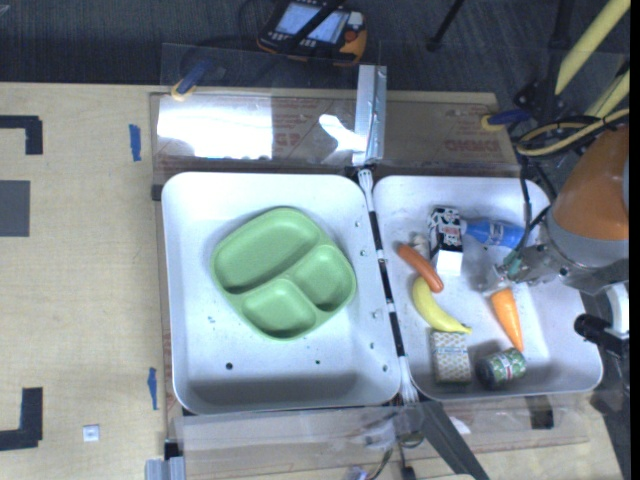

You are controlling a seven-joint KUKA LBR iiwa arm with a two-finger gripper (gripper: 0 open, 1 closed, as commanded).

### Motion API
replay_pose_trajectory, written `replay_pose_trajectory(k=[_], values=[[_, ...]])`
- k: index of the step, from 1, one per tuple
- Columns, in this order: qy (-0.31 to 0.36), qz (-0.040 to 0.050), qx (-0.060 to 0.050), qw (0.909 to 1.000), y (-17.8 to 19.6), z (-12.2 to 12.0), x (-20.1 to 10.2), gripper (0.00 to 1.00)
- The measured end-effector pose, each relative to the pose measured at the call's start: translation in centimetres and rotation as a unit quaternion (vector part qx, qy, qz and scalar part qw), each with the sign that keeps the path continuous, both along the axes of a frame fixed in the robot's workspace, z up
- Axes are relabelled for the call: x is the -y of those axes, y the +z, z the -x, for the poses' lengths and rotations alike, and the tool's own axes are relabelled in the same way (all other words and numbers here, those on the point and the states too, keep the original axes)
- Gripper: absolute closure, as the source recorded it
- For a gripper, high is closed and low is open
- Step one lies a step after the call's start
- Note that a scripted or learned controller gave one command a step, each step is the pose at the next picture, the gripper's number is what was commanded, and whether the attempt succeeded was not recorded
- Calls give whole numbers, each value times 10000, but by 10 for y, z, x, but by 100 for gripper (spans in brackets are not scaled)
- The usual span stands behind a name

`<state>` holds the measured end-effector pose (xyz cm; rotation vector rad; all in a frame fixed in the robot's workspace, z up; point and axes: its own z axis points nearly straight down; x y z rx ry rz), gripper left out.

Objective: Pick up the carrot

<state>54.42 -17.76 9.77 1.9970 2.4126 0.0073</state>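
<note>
Camera view, looking down at a slant: two white bins sit side by side on the bench, and the carrot (507, 315) lies on the floor of the right bin (560, 373), toward its right side. The gripper (512, 267) reaches in from the right, below the arm's orange band (598, 190), and hangs just above and beside the carrot's thick end; whether it touches the carrot cannot be told, and its state cannot be told either, as the tip is blurred and crowded by cables.

The carrot's long axis runs slightly off the vertical of the frame: the broad end lies at the upper left, next to the gripper, and the narrow tip points down and to the right, toward the small can (501, 367).

To the carrot's left lie a banana (436, 306) and a sausage (419, 265), well apart from it. A blue bottle (493, 234) lies near the far wall, just above the gripper. The left bin (190, 298) holds a green divided plate (284, 271).
</note>
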Motion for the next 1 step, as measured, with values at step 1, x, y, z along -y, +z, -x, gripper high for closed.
replay_pose_trajectory(k=[1], values=[[-1222, -14, -47, 9925, 134, -20, -36, 100]])
